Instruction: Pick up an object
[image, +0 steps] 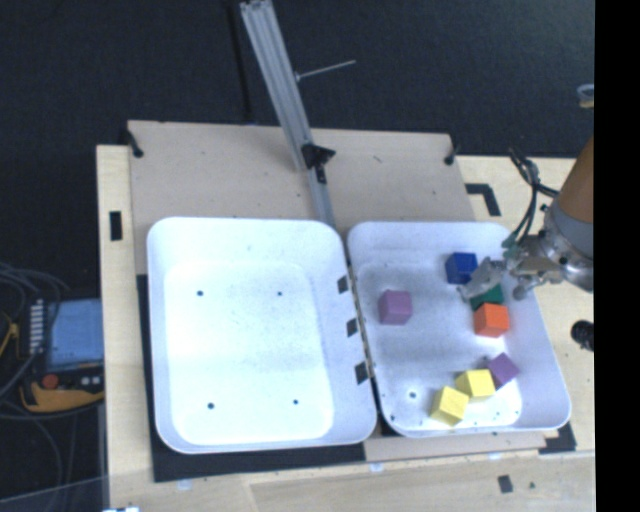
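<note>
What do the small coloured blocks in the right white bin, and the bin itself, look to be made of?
The small coloured blocks, such as the pink cube and the orange cube, look like matte foam or painted wood: flat, even colour, no glints, soft edges. Which one, the view leaves open. The right white bin looks like moulded plastic: smooth, rounded corners, raised rim, faint sheen.
</note>
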